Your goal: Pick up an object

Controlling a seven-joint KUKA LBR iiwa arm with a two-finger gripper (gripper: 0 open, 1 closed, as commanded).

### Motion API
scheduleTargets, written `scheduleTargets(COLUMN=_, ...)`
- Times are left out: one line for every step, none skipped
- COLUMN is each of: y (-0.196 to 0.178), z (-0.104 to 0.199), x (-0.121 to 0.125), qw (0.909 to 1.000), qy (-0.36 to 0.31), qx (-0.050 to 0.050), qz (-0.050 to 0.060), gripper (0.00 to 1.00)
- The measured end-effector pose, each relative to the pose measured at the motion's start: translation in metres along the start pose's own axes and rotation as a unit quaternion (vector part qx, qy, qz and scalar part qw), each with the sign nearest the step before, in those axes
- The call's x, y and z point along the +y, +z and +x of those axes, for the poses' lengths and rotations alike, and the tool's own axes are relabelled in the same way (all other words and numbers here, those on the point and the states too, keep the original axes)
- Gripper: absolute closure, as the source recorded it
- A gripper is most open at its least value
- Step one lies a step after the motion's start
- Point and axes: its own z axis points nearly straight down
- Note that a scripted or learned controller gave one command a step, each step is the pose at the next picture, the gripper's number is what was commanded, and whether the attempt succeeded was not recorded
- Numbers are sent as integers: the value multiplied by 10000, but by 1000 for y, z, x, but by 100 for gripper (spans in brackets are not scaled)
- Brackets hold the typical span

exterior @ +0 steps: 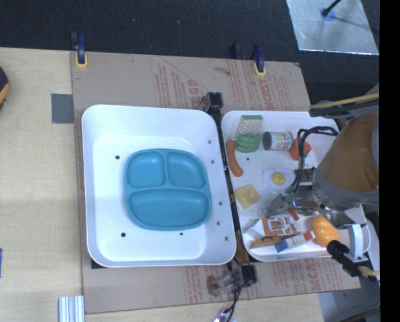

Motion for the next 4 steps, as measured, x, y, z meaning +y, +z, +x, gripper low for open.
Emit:
scheduleTargets(y=-15, z=-3, x=2, qw=10000, qy=-2, qx=-13, qz=-24, gripper=100)
scheduleTargets(y=-14, z=-3, x=1, qw=10000, qy=0, qx=-11, qz=-18, gripper=0)
scheduleTargets(y=-6, z=-9, x=131, qw=10000, qy=-15, qx=9, qz=-47, gripper=0)
scheduleTargets(y=-4, z=32, x=163, qw=10000, qy=32, qx=-13, qz=91, gripper=0)
